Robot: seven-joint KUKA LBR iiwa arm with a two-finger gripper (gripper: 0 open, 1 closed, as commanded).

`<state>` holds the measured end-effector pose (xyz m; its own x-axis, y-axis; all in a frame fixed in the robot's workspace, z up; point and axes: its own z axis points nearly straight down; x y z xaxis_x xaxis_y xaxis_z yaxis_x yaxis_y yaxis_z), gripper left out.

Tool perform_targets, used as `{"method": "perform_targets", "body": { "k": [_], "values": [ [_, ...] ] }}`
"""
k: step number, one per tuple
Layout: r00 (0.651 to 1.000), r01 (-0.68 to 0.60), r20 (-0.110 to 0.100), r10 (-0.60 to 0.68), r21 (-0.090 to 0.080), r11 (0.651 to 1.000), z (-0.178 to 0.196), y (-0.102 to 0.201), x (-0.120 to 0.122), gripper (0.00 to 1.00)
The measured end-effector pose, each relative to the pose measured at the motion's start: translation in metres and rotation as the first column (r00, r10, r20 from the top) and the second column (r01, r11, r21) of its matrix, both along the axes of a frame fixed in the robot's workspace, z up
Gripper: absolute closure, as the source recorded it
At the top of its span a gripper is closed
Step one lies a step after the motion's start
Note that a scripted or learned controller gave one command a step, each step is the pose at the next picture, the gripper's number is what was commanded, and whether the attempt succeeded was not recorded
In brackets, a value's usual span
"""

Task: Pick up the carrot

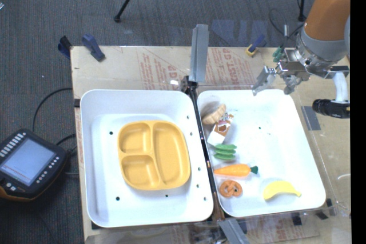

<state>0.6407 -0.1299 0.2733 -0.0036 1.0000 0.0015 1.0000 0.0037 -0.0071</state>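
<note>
Banana (281, 190) and carrot (233, 170) lie untouched; gripper (277, 81) open, empty above bin's (297, 123) far edge; approach step, must descend onto carrot.

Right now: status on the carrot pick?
Gripper open, over right bin's far edge. Carrot untouched near left wall. Green beans and pretzel crowd it.

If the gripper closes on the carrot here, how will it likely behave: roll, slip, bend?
The carrot looks like smooth moulded plastic, so probably stiff and light. Its round, tapered body lies flat in the right bin, so a push may roll or pivot it. The taper could slip from the gripper.
</note>
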Motion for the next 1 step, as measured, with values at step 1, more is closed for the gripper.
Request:
{"method": "perform_targets", "body": {
  "k": [1],
  "values": [
    [0.995,0.100,-0.012,-0.100,0.000,0.995,-0.1065,0.0268,-0.0788,0.00]
  ]
}}
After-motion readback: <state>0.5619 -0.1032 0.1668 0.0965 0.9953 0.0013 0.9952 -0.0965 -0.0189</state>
